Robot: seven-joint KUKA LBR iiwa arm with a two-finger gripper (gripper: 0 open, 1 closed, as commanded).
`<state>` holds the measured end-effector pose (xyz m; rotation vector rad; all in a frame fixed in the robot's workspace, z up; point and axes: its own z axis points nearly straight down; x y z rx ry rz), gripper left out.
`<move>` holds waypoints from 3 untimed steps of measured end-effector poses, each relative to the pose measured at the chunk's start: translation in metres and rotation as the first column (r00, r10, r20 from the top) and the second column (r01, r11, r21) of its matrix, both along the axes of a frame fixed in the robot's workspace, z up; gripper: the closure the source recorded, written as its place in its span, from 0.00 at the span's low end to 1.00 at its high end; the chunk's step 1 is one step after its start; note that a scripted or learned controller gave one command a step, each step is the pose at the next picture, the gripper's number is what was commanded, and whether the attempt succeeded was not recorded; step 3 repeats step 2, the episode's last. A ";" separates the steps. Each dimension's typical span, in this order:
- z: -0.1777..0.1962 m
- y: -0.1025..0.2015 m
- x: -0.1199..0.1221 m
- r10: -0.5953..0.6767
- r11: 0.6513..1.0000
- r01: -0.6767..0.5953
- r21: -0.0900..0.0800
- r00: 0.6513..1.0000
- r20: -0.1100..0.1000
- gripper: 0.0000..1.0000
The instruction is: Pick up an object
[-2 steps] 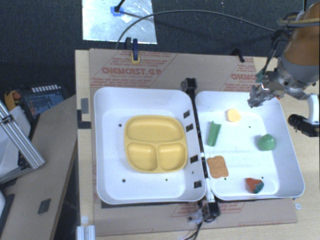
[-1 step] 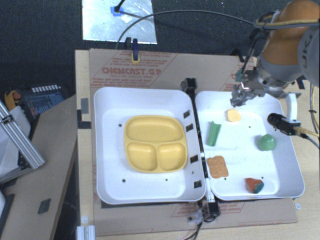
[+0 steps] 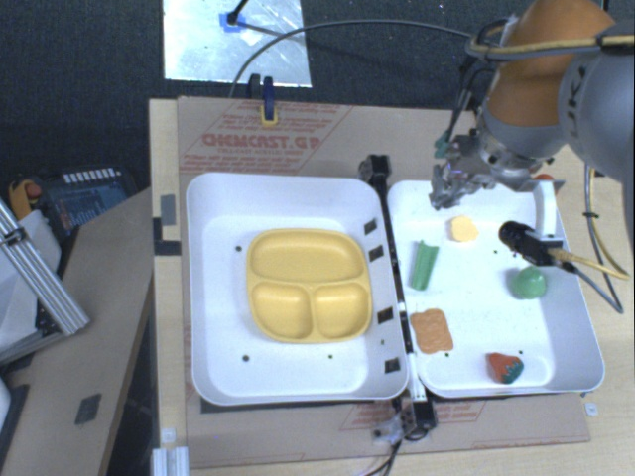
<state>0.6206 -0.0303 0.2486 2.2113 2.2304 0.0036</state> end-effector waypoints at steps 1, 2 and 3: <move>-0.015 0.054 0.002 0.001 1.000 -0.001 0.001 1.000 -0.002 1.00; -0.007 0.105 0.010 0.000 1.000 0.000 0.001 1.000 0.001 1.00; -0.007 0.105 0.010 0.000 1.000 0.000 0.001 1.000 0.001 1.00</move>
